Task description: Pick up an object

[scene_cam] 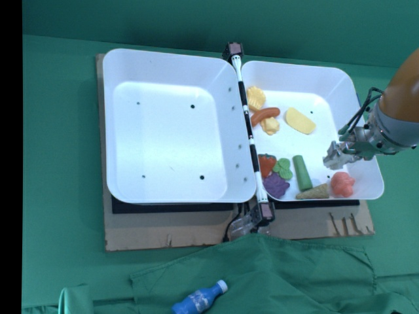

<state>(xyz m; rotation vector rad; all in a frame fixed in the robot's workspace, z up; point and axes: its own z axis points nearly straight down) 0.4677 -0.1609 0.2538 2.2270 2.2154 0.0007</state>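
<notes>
The gripper [335,158] hovers over the right bin [340,84]; whether it is parted or holding anything, I cannot tell. A red toy [342,184] lies just below it, a green cylinder [302,172] to its left.

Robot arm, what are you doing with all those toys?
The robot arm is reaching into the right bin, which holds toy food. Its gripper hangs near the bin's right side, just above a pink toy and beside a green stick. It has not picked anything up yet. The left bin sits next to it.
</notes>
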